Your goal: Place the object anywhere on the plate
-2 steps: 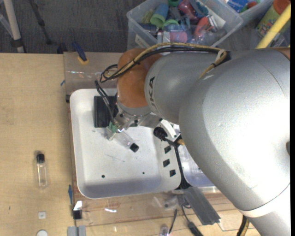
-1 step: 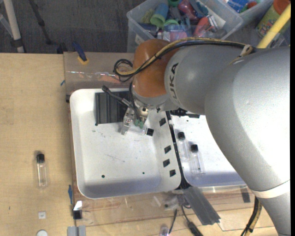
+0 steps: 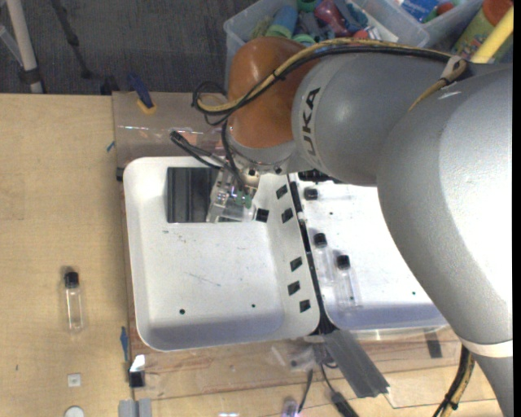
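A dark rectangular plate (image 3: 186, 195) lies flat in the back left corner of the left bin (image 3: 203, 318). My gripper (image 3: 230, 201) hangs low just off the plate's right edge, under the orange band of the wrist. A small green and clear part shows at its tip, too small to identify. In the right bin (image 3: 391, 313) lie a clear vial with a black cap (image 3: 345, 277) and two small dark pieces (image 3: 319, 240).
The grey arm covers the right bin's back and right side. Another clear vial with a black cap (image 3: 73, 300) lies on the wooden bench left of the bins. A tub of coloured items (image 3: 326, 20) stands behind the bins.
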### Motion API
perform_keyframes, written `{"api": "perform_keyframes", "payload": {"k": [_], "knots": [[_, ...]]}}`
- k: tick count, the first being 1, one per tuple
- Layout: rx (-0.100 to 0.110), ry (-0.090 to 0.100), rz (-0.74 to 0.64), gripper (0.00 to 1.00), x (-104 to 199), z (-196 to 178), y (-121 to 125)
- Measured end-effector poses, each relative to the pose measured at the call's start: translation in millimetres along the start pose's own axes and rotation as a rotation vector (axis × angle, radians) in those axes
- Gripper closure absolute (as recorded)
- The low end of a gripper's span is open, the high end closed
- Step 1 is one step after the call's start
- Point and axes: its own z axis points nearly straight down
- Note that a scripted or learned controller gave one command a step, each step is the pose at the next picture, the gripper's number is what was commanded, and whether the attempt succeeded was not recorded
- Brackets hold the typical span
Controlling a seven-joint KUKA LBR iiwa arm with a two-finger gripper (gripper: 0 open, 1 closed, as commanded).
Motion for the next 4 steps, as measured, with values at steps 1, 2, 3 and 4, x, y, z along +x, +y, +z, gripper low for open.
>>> {"api": "perform_keyframes", "payload": {"k": [1,2,3,4], "knots": [[-0.01,0.002,-0.063,1.0,-18.2,47.4,-46.0],[-0.003,-0.001,-0.461,1.0,3.1,-29.8,7.0],[-0.005,-0.01,-0.323,1.0,-5.9,37.5,26.8],[0.0,-0.014,-0.716,1.0,-3.8,44.9,51.0]]}}
